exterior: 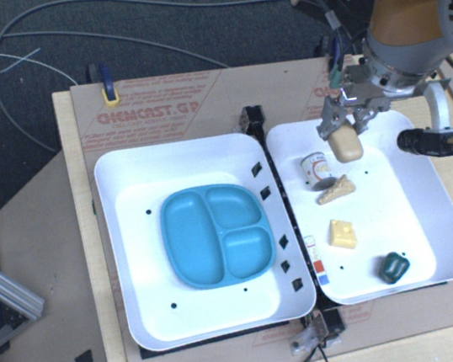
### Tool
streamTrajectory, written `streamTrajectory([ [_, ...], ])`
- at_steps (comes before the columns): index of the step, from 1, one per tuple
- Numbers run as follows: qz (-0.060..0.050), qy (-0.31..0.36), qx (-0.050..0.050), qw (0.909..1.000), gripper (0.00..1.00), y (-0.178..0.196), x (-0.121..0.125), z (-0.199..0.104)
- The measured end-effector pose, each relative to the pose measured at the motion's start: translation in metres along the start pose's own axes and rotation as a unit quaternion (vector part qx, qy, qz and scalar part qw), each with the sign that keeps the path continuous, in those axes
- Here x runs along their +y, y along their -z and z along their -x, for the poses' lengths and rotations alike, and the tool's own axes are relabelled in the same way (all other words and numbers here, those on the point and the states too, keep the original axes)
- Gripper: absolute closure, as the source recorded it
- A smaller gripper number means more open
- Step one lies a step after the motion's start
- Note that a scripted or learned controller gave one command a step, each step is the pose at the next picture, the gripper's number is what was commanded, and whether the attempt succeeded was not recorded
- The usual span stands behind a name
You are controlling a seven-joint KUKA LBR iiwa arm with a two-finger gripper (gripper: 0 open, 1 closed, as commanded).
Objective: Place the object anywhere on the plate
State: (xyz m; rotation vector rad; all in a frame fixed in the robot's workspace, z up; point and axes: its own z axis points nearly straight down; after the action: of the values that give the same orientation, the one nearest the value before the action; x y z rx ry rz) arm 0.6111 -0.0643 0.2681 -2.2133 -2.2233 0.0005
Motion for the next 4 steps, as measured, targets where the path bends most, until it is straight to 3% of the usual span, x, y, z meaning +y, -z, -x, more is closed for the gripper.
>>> streamTrajectory([
  [1,-0.001,0.0,0.0,1.0,1.0,-0.016,-0.02,-0.049],
  [3,-0.002,0.0,0.0,1.0,1.0,-0.049,-0.085,-0.146],
  [4,0.0,-0.001,0.0,1.0,1.0,-0.04,-0.098,-0.166],
])
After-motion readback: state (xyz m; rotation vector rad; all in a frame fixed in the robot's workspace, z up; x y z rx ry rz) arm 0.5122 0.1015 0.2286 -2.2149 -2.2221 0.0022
